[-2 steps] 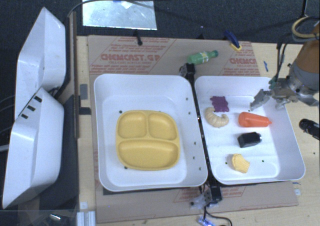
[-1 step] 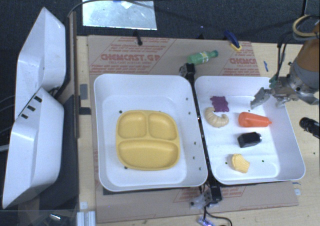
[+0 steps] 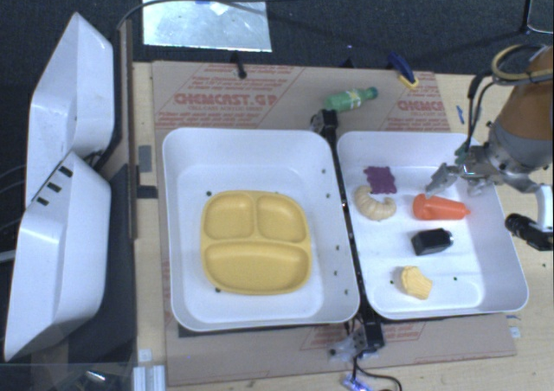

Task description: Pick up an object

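The right bin holds several small objects: a purple piece, a cream croissant-shaped piece, an orange carrot-like piece, a black block and a yellow chunk. My gripper hangs over the right bin's far right part, just above and behind the orange piece. Nothing is seen held in it. The arm's wrist with its orange band reaches in from the right edge.
The left bin holds a yellow divided plate. A green bottle lies on the cardboard behind the bins. White housings stand at the far left. Cables run across the back.
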You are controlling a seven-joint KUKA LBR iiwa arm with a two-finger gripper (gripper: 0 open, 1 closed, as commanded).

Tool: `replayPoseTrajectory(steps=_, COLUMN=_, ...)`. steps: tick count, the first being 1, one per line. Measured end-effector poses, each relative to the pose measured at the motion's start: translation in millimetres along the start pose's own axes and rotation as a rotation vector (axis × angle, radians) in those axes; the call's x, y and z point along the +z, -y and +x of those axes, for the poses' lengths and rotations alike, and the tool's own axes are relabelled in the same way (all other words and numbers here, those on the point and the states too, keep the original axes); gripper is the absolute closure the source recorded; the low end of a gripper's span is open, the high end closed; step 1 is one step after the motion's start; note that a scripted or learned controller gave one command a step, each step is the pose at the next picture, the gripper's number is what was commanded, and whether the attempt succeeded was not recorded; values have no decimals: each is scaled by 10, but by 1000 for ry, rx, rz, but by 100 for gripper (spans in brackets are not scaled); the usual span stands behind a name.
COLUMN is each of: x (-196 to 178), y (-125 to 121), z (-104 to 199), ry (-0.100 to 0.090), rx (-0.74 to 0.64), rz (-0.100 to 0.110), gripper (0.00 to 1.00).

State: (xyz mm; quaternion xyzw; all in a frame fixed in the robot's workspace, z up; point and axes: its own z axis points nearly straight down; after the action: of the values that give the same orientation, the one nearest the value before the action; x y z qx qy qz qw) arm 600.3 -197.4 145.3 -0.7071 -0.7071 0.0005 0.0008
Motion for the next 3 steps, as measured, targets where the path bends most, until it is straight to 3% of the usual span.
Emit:
replayPoseTrajectory(steps=1, x=421, y=33, z=-17, ry=0, rx=0, rz=0, gripper=0)
replayPoseTrajectory(steps=2, x=618, y=32, z=-15, ry=0, rx=0, rz=-2, gripper=0)
replayPoseTrajectory(steps=3, x=500, y=24, z=-18, ry=1, rx=0, rz=-5, gripper=100)
